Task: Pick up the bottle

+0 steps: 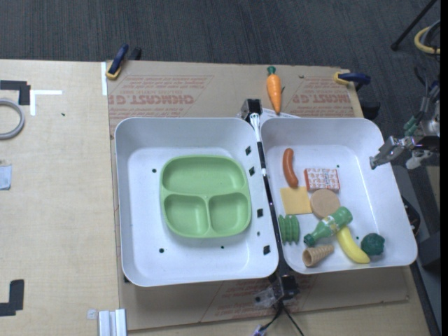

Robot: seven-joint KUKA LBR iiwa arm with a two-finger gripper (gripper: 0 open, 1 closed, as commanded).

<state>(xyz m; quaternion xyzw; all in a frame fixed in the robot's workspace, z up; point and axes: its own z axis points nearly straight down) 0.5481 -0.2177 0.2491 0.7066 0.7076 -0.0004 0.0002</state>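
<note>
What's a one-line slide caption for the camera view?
Gripper at the right bin's far edge, green bottle lying untouched among toy food; green tray in left bin.

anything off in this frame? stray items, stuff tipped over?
One stray: a toy carrot lies on the cardboard beyond the bins, just past the right bin. The green bottle lies on its side in that bin, touching the banana. The divided green tray sits flat in the left bin.
</note>
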